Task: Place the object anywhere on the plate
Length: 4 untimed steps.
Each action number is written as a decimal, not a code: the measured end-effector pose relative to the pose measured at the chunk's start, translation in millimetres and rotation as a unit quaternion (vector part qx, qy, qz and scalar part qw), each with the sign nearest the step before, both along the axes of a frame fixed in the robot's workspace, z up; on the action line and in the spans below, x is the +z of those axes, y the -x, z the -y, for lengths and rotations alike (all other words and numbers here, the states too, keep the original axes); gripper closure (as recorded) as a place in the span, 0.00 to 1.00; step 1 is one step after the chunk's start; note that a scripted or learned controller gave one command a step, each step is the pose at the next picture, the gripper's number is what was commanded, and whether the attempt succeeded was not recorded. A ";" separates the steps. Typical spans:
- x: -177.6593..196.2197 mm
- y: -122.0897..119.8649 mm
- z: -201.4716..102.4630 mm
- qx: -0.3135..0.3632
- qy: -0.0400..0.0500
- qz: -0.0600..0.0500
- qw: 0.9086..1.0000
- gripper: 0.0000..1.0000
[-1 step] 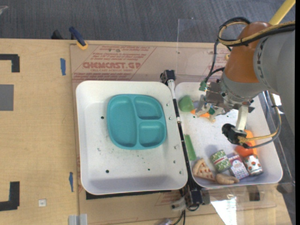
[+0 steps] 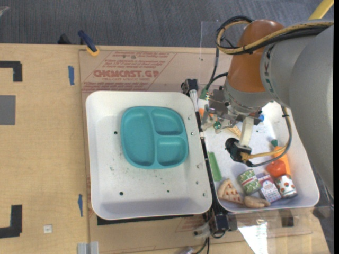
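Observation:
A teal divided plate (image 2: 154,136) lies flat in the left white bin (image 2: 100,194), with nothing on it. The grey arm with its orange band reaches in from the right and hangs over the far-left part of the right bin (image 2: 307,189). My gripper (image 2: 229,118) sits below the wrist, just right of the wall between the bins and mostly hidden by the wrist. Several small toy foods lie in the right bin, below and to the right of the gripper. I see nothing held.
Along the right bin's near side lie a pizza slice (image 2: 229,190), a green stick (image 2: 214,165), two small cans (image 2: 248,182) (image 2: 286,186), an orange item (image 2: 277,168) and a bread-like piece (image 2: 254,201). Cables loop around the wrist.

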State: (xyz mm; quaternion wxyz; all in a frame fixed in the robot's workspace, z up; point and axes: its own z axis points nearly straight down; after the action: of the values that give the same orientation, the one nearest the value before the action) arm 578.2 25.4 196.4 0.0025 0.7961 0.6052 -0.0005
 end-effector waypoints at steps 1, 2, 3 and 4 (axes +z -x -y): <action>51.3 -10.4 -81.5 0.061 -0.004 0.001 0.998 1.00; 2.7 -11.5 -134.9 -0.020 -0.002 -0.005 1.000 1.00; -29.9 -29.4 -196.8 -0.100 -0.002 -0.003 0.995 1.00; 97.6 -88.7 -201.1 -0.214 -0.004 0.003 0.977 1.00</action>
State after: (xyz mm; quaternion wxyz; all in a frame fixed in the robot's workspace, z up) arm 666.8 226.5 294.0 0.0006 0.9070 0.4211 0.0037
